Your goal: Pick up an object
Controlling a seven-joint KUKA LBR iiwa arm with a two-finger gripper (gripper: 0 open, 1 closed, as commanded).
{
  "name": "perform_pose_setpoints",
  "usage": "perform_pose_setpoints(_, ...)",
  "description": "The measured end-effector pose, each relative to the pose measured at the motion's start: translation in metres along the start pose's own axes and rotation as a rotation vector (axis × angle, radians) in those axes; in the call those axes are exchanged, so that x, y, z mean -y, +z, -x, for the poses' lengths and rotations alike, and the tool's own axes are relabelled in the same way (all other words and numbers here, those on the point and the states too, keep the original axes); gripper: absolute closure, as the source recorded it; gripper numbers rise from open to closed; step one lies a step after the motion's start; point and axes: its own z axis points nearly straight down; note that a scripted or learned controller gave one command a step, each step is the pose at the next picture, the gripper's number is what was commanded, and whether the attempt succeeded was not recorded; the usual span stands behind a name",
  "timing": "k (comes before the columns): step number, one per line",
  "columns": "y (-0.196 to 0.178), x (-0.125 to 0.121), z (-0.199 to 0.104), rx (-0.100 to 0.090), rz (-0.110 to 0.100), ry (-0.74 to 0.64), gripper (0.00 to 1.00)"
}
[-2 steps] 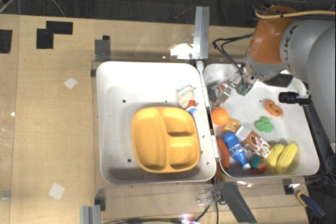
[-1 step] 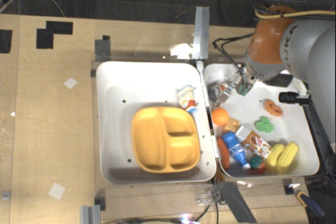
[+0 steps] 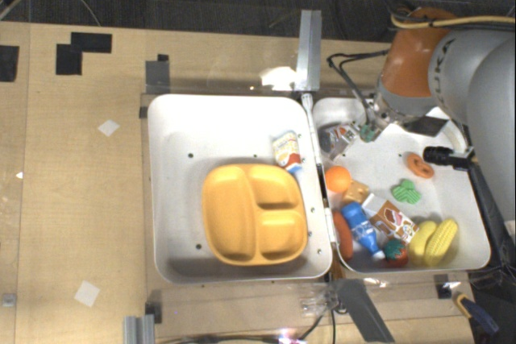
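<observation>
My gripper (image 3: 343,136) is low in the back left corner of the right bin (image 3: 476,254), close to the wall between the bins. Just in front of it lies an orange ball (image 3: 337,177). Further forward are a blue bottle (image 3: 360,228), a red sausage (image 3: 343,235), a brown box (image 3: 393,220) and a yellow corn cob (image 3: 435,241). A green toy (image 3: 406,191) and an orange ring (image 3: 418,165) lie to the right of the gripper. Whether anything is in its grasp is not visible.
The left bin (image 3: 173,173) holds a yellow divided plate (image 3: 254,212) and a small carton (image 3: 287,149) by its right wall. The grey arm with its orange band (image 3: 411,64) hangs over the right bin's back edge. A metal post (image 3: 310,52) stands between the bins at the back.
</observation>
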Motion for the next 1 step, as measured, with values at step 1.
perform_pose_setpoints(1,0.0002,0.012,0.0055,0.0,-0.001,0.324,0.0)
